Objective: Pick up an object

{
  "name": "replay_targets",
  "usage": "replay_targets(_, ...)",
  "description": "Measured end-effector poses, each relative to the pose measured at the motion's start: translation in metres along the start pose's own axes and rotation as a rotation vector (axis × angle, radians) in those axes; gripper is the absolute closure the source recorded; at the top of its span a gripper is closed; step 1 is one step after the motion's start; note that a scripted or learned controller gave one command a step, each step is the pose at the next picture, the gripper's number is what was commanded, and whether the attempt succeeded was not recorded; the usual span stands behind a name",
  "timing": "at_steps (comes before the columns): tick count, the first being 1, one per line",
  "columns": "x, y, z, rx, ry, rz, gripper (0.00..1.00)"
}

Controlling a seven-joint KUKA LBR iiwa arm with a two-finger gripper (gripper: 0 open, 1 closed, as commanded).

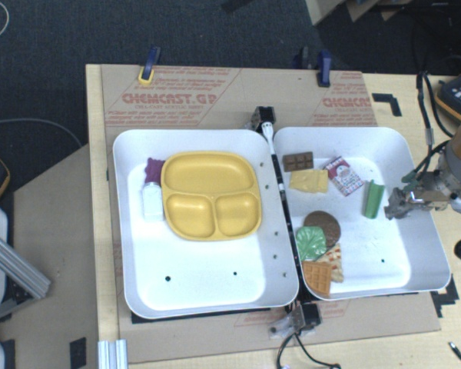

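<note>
Now, nearest the camera in the right-hand shallow white bin (426,271), at about six o'clock of its floor, lies a tan waffle-patterned wedge (320,276) with a pizza-like slice just beside it. Touching those from above are a ruffled green lettuce-like piece (310,242) and a round brown cookie-shaped disc (326,224). Further up, toward twelve o'clock, sit a pale yellow cheese-like block (308,181), a dark brown chocolate-bar piece (297,161) and a small red-and-white printed packet (343,175).

My claw (399,204) hangs at about three o'clock of this bin, low over its right side. The view is too blurred there to show how it is set, so I cannot tell whether it is open or closed, and I see nothing in it. Just beside it, on the nine o'clock side, stands the small green cylinder-shaped toy (374,198), apart from the other pieces. I judge that to be the easiest pick.

To do it well, I should centre over the green piece, line my grip across its narrow width, and come straight down without nudging it toward the packet. A glancing touch would likely roll it away.

Across the divider, the left white bin (138,275) holds a yellow three-compartment plastic tray (211,194), with a white bottle-like piece (152,201) and a magenta scrap (154,169) at its nine o'clock.
</note>
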State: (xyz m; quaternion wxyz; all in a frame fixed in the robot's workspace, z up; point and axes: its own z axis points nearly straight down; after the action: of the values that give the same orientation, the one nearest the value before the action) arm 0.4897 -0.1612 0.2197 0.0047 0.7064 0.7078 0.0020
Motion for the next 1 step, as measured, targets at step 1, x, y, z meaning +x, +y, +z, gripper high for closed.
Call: replay_targets(1,-0.0001,0.0008,-0.0054,0.005,0.002,0.001,1.0)
